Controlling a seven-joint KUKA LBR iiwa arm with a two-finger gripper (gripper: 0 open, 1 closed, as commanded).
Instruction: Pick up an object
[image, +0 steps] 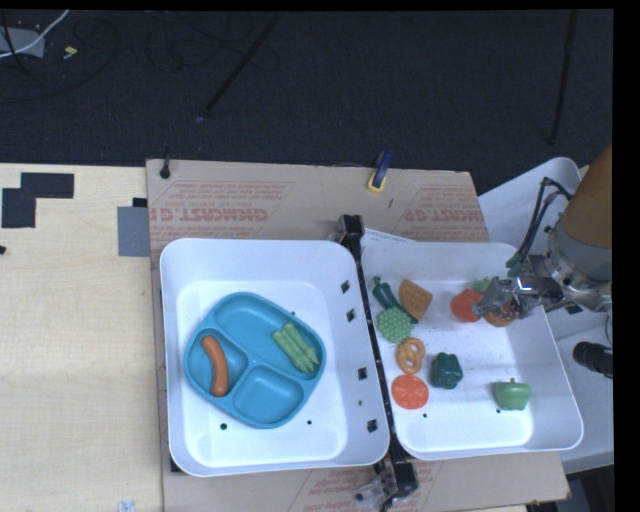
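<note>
Two white bins are sitting side by side on the bench. The gripper (503, 300) is hanging low over the right bin (545, 425) near its right wall, just beside a red tomato (464, 306); whether its jaws are apart or together cannot be told here. A pretzel (410, 353), a dark green pepper (446, 371) and a green apple (512, 395) are lying farther along the bin floor. In the left bin (190, 270), a blue tray (262, 395) is carrying a sausage (215, 364) and green beans (298, 345).
</note>
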